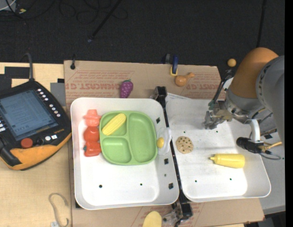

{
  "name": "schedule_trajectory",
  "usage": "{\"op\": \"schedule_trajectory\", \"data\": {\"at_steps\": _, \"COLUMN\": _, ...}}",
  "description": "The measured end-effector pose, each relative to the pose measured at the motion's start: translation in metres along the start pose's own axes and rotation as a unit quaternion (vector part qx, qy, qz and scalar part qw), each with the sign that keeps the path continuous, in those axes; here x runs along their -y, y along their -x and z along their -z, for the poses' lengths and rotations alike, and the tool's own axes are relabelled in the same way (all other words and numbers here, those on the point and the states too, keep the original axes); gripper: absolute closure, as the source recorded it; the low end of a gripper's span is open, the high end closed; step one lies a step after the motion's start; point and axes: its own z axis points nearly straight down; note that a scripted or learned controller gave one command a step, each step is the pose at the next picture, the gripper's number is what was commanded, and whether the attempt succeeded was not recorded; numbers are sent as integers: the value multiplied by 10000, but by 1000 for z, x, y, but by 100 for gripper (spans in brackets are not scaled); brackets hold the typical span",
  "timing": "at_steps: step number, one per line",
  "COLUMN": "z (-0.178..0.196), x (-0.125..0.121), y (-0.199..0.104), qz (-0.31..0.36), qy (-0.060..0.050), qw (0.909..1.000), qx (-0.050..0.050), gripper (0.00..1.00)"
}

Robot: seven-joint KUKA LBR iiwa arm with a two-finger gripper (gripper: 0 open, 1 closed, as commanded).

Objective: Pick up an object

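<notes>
Corn [113, 123] on plate [137, 148] left; cookie [184, 144], bottle [229, 161] right.

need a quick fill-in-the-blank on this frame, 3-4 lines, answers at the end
1. The corn cob lies in a compartment of the ____ divided plate.
2. The cookie lies in the ____ bin as the camera sees it.
3. The mustard bottle shares its bin with the ____.
4. The claw sits over the ____ bin, apart from the mustard bottle.

Missing words: green; right; cookie; right
</notes>
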Motion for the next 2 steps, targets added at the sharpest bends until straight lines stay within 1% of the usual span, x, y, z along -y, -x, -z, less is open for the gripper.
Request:
{"op": "schedule_trajectory", "data": {"at_steps": 1, "z": 56, "x": -7, "y": 8, "qz": -17, "qy": 25, "qw": 10000, "qx": 13, "gripper": 100}}
{"op": "schedule_trajectory", "data": {"at_steps": 2, "z": 100, "x": -12, "y": 7, "qz": -37, "qy": 21, "qw": 10000, "qx": 9, "gripper": 100}}
